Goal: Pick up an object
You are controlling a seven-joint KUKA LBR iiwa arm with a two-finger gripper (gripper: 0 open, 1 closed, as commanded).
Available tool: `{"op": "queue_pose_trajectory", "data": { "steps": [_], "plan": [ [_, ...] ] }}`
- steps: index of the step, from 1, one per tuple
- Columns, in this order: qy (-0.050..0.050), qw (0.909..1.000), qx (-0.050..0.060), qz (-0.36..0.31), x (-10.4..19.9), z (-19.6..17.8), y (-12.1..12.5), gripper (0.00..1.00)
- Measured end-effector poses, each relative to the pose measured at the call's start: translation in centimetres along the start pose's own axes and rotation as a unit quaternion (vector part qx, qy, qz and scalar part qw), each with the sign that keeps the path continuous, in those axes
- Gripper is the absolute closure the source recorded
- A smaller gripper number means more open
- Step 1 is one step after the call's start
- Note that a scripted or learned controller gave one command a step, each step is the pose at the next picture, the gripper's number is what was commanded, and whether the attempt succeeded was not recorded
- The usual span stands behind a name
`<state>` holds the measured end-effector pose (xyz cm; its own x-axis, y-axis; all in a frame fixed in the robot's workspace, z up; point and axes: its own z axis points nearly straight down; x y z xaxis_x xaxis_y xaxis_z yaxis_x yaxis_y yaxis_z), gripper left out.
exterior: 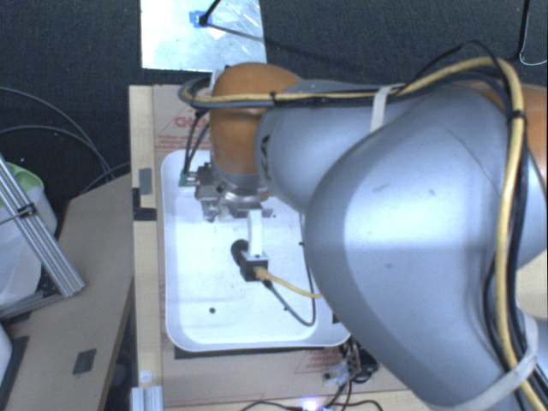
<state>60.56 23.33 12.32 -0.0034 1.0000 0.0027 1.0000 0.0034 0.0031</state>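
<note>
End effector (216, 205) over white bin (199, 302); red txt (174, 122) on cardboard (147, 268) illegible.

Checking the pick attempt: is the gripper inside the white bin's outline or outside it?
Inside: the gripper appears within the rim of the white bin, over its floor. Whether it touches the floor, cannot tell.

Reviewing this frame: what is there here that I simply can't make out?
- The second bin, camera view: covered by the grey arm, so its contents are hidden.
- Whatever lies under the end effector, camera view: screened by the orange-banded wrist above it.
- The dark specks in the left bin, camera view: too small to identify.
</note>
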Motion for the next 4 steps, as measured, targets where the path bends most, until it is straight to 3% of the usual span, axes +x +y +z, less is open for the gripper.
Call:
{"op": "queue_pose_trajectory", "data": {
  "steps": [1, 2, 3, 4],
  "plan": [
    [-0.004, 1.0, 0.0, 0.006, -10.3, 4.0, 5.8, 1.0],
    [-0.002, 1.0, 0.004, 0.002, -11.1, 3.9, -0.6, 1.0],
    [-0.001, 1.0, -0.008, 0.002, -13.3, -10.0, 4.0, 1.0],
    [-0.001, 1.0, 0.001, 0.002, -14.2, -10.0, 0.5, 1.0]
  ]
}}
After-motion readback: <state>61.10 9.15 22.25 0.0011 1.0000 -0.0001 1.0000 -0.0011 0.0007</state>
